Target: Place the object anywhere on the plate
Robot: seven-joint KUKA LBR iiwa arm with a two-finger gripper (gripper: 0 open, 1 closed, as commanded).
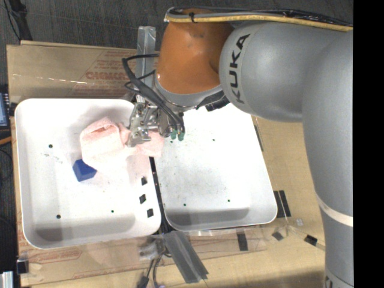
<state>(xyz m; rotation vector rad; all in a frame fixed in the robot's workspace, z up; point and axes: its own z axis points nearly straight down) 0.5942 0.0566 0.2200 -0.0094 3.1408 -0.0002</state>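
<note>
- I'm looking down on 2 white bins: the left bin (pixel 36 221) holds everything of interest, and the right bin (pixel 252 203) shows little beyond a few dark specks.
- The gripper (pixel 141 128) hangs over the left bin's right wall, close to its far corner, under the orange wrist band (pixel 186 53).
- From this slant I cannot tell whether the hand is released, clenched or grasping; cables and metal clutter hide the tips.
- A pink object (pixel 102 138) sits in the left bin just to the view's left of the gripper. It looks soft-edged and blocky, pale pink and rather washed out.
- More pink (pixel 141 150) spills beneath and in front of the gripper toward the wall between the bins. I can't say whether that is the plate's rim or part of the same thing.
- A small blue block (pixel 84 171) lies just in front of the pink object, nearer the camera, hard-edged and matte.
- My read is that the blue block is the thing to place, lying down-left of the hand, with no clear long axis.
- If so, the hand must travel left and toward the camera and clear the pink shape on the way.
- The bin floors look smooth and glossy, so a small block could skid if nudged.
</note>
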